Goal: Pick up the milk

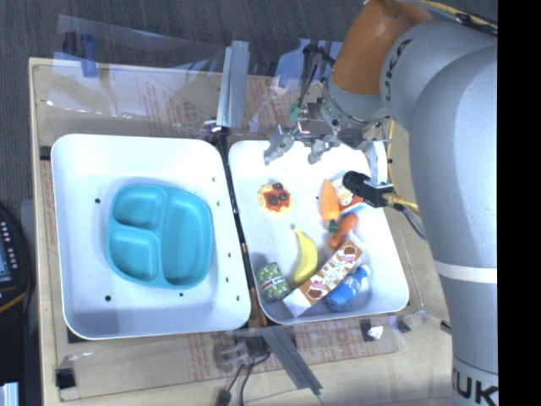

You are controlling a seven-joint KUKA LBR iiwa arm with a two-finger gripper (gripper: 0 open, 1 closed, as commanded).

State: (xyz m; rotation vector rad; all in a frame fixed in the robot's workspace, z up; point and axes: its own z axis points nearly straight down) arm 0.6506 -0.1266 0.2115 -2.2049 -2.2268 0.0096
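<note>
Milk carton (328,279): lies on its side at the near edge of the right bin (389,252), long axis on a diagonal from near-left to far-right.
Neighbours: banana (304,256) touching on the left, blue packet (348,290) on the right, green can (272,281) just beside, carrot (342,229) beyond.
Gripper (297,149): hovers over the bin's far edge, fingers apart, nothing between them.
Key relation: carton lies well apart from the jaws, toward the camera and slightly right.
Left bin (76,167): holds a blue divided tray (161,233).
</note>
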